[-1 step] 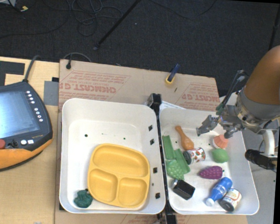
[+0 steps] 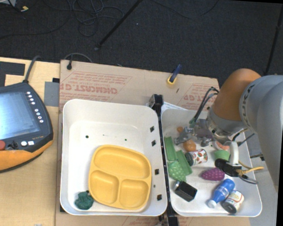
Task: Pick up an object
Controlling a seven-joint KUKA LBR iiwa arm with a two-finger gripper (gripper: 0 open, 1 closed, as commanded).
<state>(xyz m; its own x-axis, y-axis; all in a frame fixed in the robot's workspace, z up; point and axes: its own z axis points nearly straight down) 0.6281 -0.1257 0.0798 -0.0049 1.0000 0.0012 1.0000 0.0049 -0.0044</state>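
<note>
Beyond the bench [image 2: 18, 193], the floor [image 2: 138, 32] is dark carpet, far up and left of the jaws, with black cables [image 2: 81, 5] trailing loosely across it and a thin dark rod [image 2: 119, 20] lying aslant. The bench top is pale tan wood, well left of the jaws. A brown cardboard sheet [image 2: 114, 86] printed in red letters lies flat on it, held by a blue and yellow clamp [image 2: 174, 74] at its far edge. Light is even, without hard shadows.
</note>
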